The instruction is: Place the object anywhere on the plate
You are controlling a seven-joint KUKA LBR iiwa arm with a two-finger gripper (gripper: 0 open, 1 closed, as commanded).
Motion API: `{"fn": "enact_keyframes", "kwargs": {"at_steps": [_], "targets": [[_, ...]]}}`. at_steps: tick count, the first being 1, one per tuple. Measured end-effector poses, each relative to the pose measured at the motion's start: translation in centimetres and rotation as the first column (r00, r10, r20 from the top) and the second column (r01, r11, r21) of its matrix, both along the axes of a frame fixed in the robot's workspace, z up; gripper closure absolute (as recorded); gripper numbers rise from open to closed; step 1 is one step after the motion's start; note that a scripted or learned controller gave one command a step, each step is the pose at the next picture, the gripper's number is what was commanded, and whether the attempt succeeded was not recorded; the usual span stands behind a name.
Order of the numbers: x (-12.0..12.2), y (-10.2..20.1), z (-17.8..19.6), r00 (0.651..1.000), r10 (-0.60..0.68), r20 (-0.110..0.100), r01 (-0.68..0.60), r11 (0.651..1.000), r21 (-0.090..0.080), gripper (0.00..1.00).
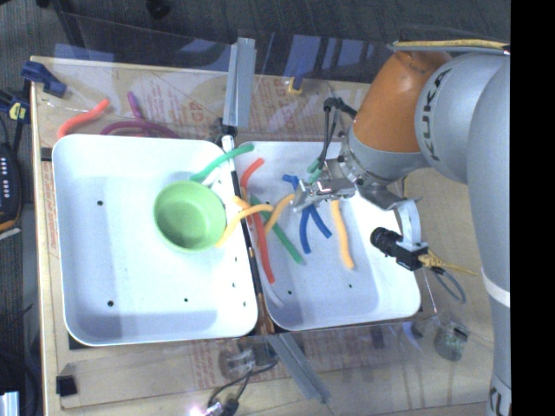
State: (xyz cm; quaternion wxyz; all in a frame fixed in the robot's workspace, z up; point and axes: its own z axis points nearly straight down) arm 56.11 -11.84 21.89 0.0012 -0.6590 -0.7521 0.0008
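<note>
The green plate (190,216) sat in the left bin (104,310). At its three o'clock, colored strips (299,224) lay scattered in the right bin (381,297), some crossing the divider. The gripper (316,189) hung above them; its opening could not be told.

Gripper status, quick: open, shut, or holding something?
Gripper: over the right bin among the coloured strips; its state cannot be told.
</note>
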Motion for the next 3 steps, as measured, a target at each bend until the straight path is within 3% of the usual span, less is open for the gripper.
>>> {"fn": "enact_keyframes", "kwargs": {"at_steps": [1,2,3], "targets": [[4.1,8.2,-0.5,0.990,0.144,0.000,-0.144,0.990,0.000,1.00],[4.1,8.2,-0.5,0.990,0.144,0.001,-0.144,0.990,0.000,0.00],[8.4,7.6,-2.7,0.979,0.202,0.001,-0.202,0.979,0.000,0.00]]}}
